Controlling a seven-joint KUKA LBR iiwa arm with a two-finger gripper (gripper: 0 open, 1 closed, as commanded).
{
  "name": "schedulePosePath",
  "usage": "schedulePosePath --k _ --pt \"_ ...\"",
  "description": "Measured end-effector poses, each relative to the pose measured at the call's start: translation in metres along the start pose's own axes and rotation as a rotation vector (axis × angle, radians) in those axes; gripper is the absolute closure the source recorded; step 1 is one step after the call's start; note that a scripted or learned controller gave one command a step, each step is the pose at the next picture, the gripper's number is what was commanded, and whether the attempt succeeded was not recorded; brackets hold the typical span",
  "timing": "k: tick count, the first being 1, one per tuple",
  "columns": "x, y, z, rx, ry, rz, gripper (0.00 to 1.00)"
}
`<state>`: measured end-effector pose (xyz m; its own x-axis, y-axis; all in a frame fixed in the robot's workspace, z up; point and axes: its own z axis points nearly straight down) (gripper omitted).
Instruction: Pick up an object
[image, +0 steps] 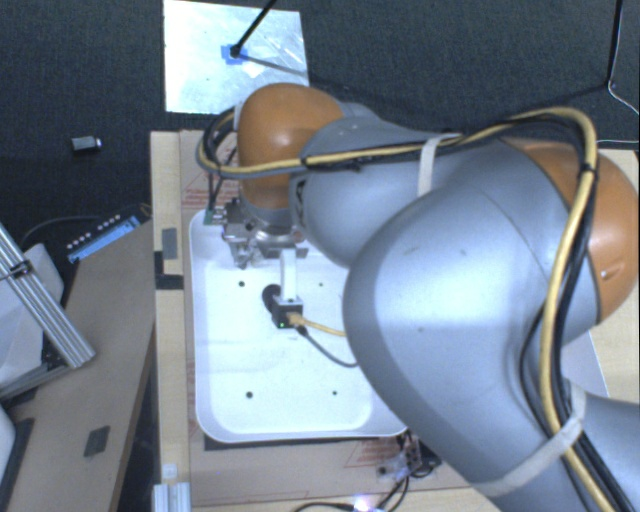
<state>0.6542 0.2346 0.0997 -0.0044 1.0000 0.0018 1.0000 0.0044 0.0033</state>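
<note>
The claw (248, 250) is seen low over the far left corner of the white bin (250, 370), close to the bin's wall. Whether it is released or clenched cannot be told, because it is looked at from above and its tip is hidden by its own metal body. No thing can be seen held by it. Where the thing to be picked up lies cannot be told either. It may be hidden under the claw or behind the big grey arm (460, 300), by which much of the bench (172, 330) is covered.

A few things could go wrong from here. The wall could be bumped or scraped, because the claw is so near the corner. The bin could be pushed out of place by such a bump. A small thing could be shoved along the floor of the bin and missed, since that floor looks smooth and slippery. Only air might be grabbed.

The claw is made of shiny silver metal with hard edges. The bin looks like smooth white plastic, shallow, with round corners and a few small dark dots on its floor. The arm is built of round, smooth grey shells, and the orange band (275, 125) is shaped like a ball. The bench looks like flat, pale board.
</note>
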Motion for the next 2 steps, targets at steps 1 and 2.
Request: schedulePosePath --k 1,2 --pt "0.0 0.018 -0.187 -0.015 0.004 -0.001 1.0" --pt "-0.03 -0.034 -0.101 0.013 -0.005 0.005 1.0"
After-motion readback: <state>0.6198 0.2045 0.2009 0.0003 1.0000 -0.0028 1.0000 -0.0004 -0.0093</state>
